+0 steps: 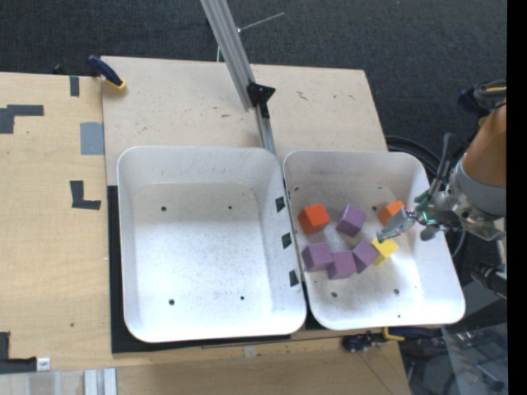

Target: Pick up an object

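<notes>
Six small matte blocks lie in the right bin [428,299], a shallow white tray with rounded corners: an orange cube [314,217], four purple cubes [351,220], and a yellow block [384,250]. The gripper [394,227] sits low over the yellow block and a second, partly hidden orange block [390,211]; whether it grips either I cannot tell. The left bin [132,220] stands beside it.

Pale wooden bench [189,105] bearing two shallow white bins, left bin [132,245] beside right bin [436,295].
</notes>
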You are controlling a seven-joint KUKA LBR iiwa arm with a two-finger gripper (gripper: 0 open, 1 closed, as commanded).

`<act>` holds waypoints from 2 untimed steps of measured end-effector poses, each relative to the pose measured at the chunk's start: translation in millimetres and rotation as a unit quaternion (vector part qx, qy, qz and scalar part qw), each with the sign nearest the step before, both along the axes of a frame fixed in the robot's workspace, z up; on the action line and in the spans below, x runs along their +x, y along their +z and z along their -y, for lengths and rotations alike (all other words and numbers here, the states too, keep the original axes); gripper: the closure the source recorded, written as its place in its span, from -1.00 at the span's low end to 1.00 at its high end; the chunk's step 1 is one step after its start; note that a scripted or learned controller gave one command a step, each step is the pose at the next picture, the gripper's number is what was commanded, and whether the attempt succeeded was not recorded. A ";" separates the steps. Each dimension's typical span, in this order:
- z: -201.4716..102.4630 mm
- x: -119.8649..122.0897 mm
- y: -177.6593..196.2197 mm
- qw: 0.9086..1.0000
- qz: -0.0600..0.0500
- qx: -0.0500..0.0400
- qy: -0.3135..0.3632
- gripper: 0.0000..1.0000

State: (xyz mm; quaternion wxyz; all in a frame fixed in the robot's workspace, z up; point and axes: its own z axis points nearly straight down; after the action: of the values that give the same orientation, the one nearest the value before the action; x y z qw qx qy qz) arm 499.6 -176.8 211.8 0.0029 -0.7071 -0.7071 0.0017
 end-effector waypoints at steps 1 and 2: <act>-0.1 1.1 2.5 1.000 0.002 -0.001 0.001 -1.00; -0.6 -1.2 -62.0 1.000 -0.001 0.000 0.000 -1.00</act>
State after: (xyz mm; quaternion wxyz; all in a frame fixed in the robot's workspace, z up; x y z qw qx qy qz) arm 498.4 -176.2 149.8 0.0036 -0.7070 -0.7072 0.0023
